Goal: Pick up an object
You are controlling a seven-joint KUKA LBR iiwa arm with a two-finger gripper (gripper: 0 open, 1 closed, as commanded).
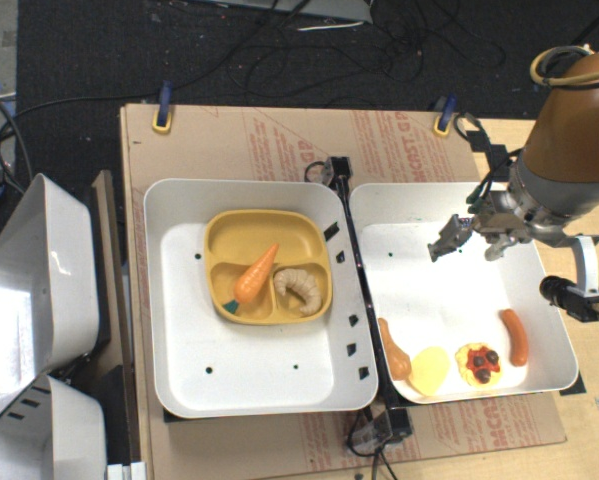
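Hand (469, 236) hovers spread and empty over the right bin (419, 208) near its far edge, nothing picked yet, with the sausage (517, 336), tart (479, 363) and yellow disc (429, 368) lying untouched along the bin's near edge.

Brightness: even and strong over the white bins (179, 368), near overexposed.
Glare: pale sheen left of the bins on a tilted white panel (39, 268).
Shadows: soft, short, close under the bins' rims.
Focus: slightly soft, grainy throughout.
Background: dark above the bins.
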